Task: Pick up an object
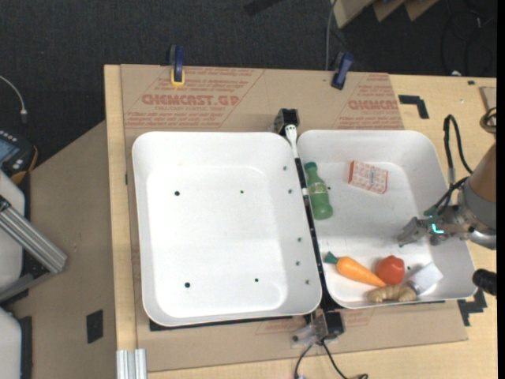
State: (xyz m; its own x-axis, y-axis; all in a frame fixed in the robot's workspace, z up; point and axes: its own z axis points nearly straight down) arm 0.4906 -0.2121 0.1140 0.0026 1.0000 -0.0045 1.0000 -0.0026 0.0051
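Note:
The right bin (410,142) holds several objects. A green bottle (319,192) lies along its left wall. A red-and-white packet (368,177) lies flat toward the back. At the front are an orange carrot (357,270), a red tomato-like ball (390,269), a tan ginger root (392,294) and a small white block (426,278). My gripper (415,233) hangs low over the right side of this bin, just above the red ball and the white block. It touches none of them, and I see nothing held in it.
The left bin (150,164) stands beside the right one, with a black divider strip (304,204) between them. Clamps (177,63) sit at the cardboard's back edge. A cable (450,144) runs by the right bin's rim.

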